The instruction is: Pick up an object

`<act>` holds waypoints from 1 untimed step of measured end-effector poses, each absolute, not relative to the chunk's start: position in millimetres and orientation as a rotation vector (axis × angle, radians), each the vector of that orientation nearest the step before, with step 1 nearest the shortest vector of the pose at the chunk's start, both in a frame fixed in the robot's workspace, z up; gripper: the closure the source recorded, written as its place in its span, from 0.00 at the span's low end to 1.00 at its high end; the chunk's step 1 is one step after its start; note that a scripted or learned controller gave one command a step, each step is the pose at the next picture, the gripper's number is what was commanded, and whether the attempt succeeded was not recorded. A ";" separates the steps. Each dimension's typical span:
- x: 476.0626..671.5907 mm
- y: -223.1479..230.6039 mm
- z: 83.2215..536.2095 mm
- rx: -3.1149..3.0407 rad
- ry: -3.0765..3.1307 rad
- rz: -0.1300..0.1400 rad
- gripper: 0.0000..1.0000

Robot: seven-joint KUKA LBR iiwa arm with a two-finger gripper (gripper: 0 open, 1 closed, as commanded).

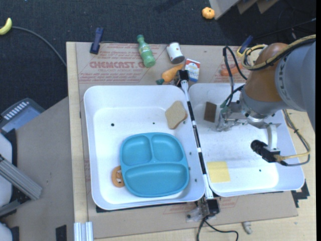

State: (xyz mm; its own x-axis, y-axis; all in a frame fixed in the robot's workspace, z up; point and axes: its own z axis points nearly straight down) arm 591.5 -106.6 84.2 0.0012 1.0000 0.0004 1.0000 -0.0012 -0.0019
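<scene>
My gripper (222, 123) hangs low over the right bin (281, 182), in its back left part. A small brown block (210, 111) stands just to the gripper's left, close to it; I cannot tell whether they touch. A flat yellow square (218, 171) lies near the front left of that bin. In the left bin (100, 134) a blue divided plate (154, 163) fills the front. A slice of toast (175, 114) leans at the back right, and a small brown pretzel-like piece (117, 176) peeks out at the plate's left edge.
Behind the bins on the board lie a green bottle (146, 51), a white can (175, 52), a carrot (170, 74), a small carton (192, 69) and a blue clip (96, 40). The arm's grey and orange body (273, 79) covers the right bin's back right.
</scene>
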 end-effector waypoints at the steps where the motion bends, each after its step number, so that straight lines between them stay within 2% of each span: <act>1: 560.0 -84.3 185.4 -2.222 -2.223 -0.002 1.00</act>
